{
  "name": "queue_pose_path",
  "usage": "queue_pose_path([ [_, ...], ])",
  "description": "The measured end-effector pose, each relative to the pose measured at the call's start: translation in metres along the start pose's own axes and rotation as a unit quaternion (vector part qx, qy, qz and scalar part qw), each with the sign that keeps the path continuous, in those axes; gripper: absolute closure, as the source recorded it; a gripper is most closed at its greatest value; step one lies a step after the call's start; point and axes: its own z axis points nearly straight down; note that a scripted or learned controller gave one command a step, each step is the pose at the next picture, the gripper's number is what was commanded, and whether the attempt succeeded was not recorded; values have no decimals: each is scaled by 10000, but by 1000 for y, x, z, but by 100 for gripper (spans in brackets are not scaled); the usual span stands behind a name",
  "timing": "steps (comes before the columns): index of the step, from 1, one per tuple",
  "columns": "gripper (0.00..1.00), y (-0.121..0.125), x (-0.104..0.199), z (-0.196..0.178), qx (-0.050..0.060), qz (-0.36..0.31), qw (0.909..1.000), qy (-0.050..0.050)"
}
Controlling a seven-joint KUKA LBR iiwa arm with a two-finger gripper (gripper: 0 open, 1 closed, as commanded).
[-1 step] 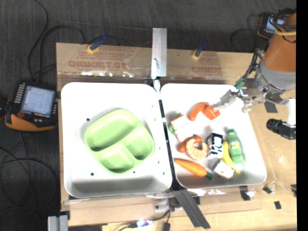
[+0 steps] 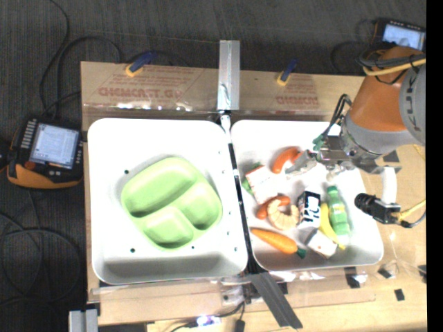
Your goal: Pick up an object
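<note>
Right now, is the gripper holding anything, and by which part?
Cannot be told. The gripper sits low in the right bin beside an orange-red piece; no hold is visible.

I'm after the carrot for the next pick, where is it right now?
The carrot lies in the right bin, near its front-left corner, just below the shrimp-like toy and left of the banana.

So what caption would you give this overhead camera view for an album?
Robot claw poised over the right bin of toy food, beside the left bin holding a green divided tray.
</note>
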Motion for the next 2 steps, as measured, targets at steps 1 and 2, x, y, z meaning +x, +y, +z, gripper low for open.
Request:
queue_pose_path([
  [1, 0, -70, -32, 98, -23, 499, 9988, 11],
  [2, 100, -69, -31, 88, -29, 496, 9988, 18],
])
